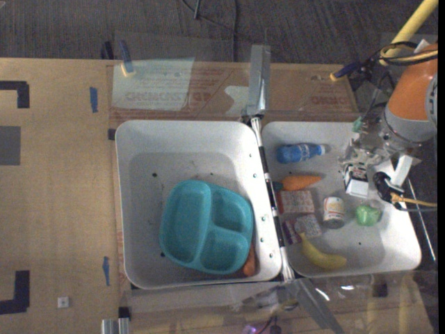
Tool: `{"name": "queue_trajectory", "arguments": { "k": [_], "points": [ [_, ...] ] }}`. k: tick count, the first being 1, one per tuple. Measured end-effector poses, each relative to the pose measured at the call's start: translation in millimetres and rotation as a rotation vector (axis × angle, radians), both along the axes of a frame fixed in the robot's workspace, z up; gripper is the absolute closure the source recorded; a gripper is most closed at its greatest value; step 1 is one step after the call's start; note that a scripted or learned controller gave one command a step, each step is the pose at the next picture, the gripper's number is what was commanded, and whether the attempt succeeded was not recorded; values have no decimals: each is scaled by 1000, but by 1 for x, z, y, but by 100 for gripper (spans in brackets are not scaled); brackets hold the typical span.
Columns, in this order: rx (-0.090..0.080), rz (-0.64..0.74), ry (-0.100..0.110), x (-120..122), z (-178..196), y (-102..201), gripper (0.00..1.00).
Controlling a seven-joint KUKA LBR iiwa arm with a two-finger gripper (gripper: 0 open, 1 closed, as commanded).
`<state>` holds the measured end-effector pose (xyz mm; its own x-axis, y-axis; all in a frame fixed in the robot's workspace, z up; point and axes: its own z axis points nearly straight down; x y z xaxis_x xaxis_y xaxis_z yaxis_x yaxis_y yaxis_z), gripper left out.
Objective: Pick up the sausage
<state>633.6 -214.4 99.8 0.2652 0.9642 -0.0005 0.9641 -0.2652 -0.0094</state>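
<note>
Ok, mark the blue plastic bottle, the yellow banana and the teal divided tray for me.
Blue plastic bottle [300,152], camera view, middle of its body.
Yellow banana [322,255], camera view, middle of its curve.
Teal divided tray [186,221], camera view, floor of its large left compartment.

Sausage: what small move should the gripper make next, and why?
Probably travel toward the left bin: the gripper hangs above the right bin, while what looks like the sausage lies in the left one, against the teal tray.
</note>
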Motion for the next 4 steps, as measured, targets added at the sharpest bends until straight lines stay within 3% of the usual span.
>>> {"name": "queue_trajectory", "arguments": {
  "k": [1,2,3,4],
  "points": [
    [-1,62,-5,33,32,51,100],
    [0,482,-7,3,94,12,100],
    [6,603,-4,-88,137,-10,100],
    [3,386,-1,-152,92,112,100]
  ]
}}
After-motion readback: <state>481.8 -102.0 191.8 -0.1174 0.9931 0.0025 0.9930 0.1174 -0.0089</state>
